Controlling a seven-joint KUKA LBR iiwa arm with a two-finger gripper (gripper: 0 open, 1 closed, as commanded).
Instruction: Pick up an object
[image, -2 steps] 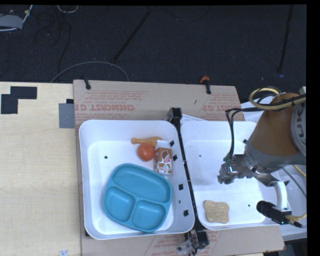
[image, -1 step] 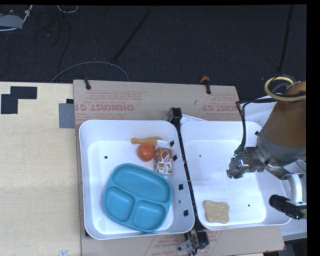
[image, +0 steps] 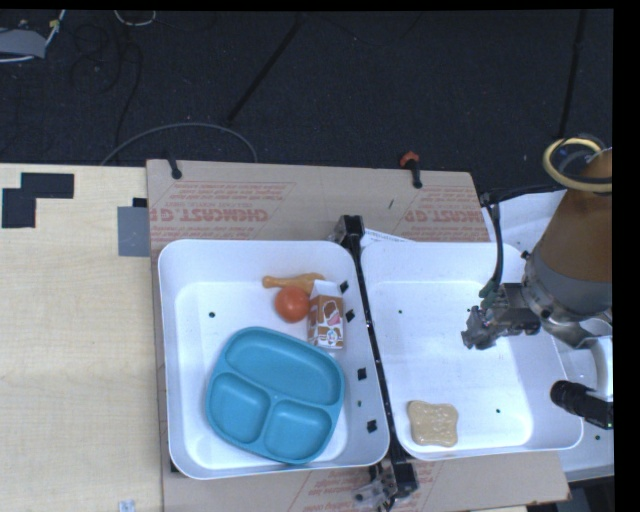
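Beige cookie-shaped toy (image: 433, 423) lies flat in right bin (image: 440, 300), near front wall, below-left of end effector (image: 481, 328). End effector hangs above bin floor, nothing visibly gripped; finger state cannot tell. Nearest candidate, reach short.

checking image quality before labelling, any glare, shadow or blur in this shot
Camera view: light is even, with no strong glare on the white bins; the blue tray casts only a soft shadow; the hand looks dark and slightly blurred, its detail hard to read; the background above the bench is underexposed.
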